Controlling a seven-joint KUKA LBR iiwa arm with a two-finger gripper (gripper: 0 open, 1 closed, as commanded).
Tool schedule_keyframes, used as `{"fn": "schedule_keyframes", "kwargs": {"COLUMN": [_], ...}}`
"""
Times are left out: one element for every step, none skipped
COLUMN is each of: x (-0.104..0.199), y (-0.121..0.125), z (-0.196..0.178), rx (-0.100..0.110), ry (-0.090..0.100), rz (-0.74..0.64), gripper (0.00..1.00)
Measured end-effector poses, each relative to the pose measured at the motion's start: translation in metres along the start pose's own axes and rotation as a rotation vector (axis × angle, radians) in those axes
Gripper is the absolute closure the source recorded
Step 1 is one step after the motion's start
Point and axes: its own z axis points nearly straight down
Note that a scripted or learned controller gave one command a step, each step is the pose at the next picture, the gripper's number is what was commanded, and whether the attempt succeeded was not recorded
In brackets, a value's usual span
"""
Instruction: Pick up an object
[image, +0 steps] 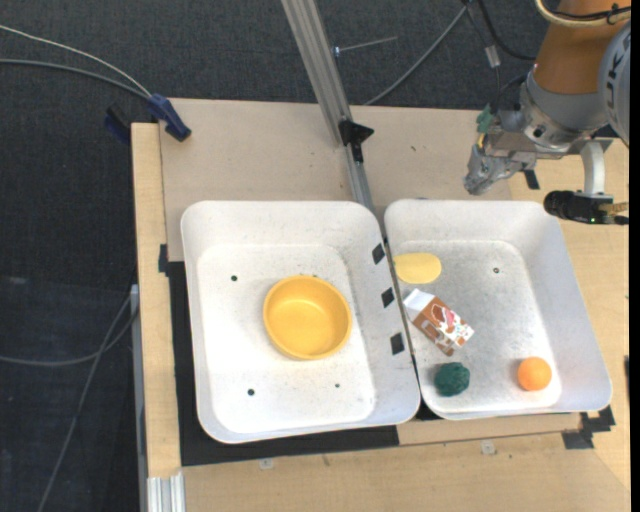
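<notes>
The arm (575, 60) enters at the upper right: a broad orange band sits above a grey metal wrist. Below it the end effector (486, 172) is pale grey metal with darker fittings, a small green part on its side, and black cables trailing nearby.

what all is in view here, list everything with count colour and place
bins: 2, white, side by side on the bench
bowl: 1, yellow, middle of the left bin
yellow piece: 1, pale yellow, oval, top left of the right bin
packet: 1, brown and white, centre-left of the right bin
green ball: 1, dark green, near edge of the right bin
orange ball: 1, orange, near right corner of the right bin
clamp: 1, blue, far left corner of the bench
metal post: 1, grey, rising behind the bins
gripper: 1, grey, above the bench behind the right bin, holding nothing
</notes>
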Motion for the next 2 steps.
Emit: {"fn": "schedule_keyframes", "kwargs": {"x": [0.048, 0.098], "y": [-0.017, -0.040], "z": [-0.011, -0.018], "rx": [0.019, 0.023], "ry": [0.006, 0.007], "rz": [-0.004, -0.004], "gripper": [1.00, 1.00]}}
